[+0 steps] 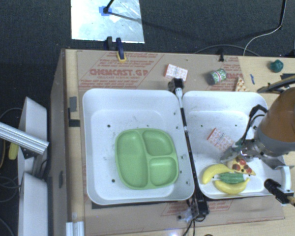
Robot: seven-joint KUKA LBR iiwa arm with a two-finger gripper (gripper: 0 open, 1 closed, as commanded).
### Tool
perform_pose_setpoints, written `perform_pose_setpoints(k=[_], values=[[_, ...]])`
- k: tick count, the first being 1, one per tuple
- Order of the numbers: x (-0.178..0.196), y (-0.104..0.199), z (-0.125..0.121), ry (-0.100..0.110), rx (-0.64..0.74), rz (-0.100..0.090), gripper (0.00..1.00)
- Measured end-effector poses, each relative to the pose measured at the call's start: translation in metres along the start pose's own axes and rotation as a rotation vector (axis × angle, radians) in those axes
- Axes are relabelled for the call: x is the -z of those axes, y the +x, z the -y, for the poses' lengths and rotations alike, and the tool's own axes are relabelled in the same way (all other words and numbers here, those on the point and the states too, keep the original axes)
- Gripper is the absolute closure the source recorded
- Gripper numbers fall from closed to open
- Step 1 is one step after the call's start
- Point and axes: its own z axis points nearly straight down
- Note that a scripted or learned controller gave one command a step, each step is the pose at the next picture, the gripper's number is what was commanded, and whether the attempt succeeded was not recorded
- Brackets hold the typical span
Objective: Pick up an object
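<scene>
A small green-and-white can (217, 75) lies on the brown bench board (137, 70), near a red-and-white printed card (176, 72); a teal ball (277, 65) sits far right.

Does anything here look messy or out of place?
A little. A small can lies tipped on its side on the bench behind the right bin, beside a loose card. Inside that bin, a banana, a green vegetable and a pizza slice are heaped in the near corner.
</scene>
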Motion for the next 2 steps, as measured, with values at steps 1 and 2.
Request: perform_pose_setpoints(k=[1, 2], values=[[0.000, 0.057, -0.015, -0.001, 0.003, -0.001, 0.00], [0.000, 0.068, -0.054, -0.002, 0.003, -0.001, 0.00]])
